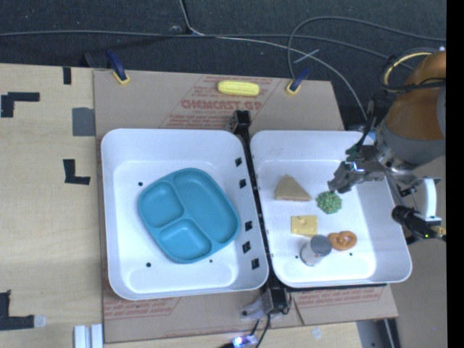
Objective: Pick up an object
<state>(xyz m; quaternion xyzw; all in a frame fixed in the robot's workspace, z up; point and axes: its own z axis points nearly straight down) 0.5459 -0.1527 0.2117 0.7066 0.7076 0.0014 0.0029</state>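
Reaching in from the right over the right bin (pixel 377 267), grey arm (pixel 413 125) with its orange band, pincer (pixel 342 183) hanging low just above and beside the green broccoli piece (pixel 330 202). Looking close to touching it, but not showing anything between the fingertips; impossible to tell whether spread or pressed together. Sharing that bin: tan wedge (pixel 291 189) to the left of the broccoli, yellow cheese slice (pixel 304 225) below it, orange pretzel (pixel 342 240) near the front, grey cup (pixel 316 250) just beside the pretzel. Lying in the left bin (pixel 116 158), blue divided plate (pixel 188 214), tilted slightly. Resting on the cardboard-covered bench (pixel 145 100) behind both bins, yellow banana (pixel 238 88).
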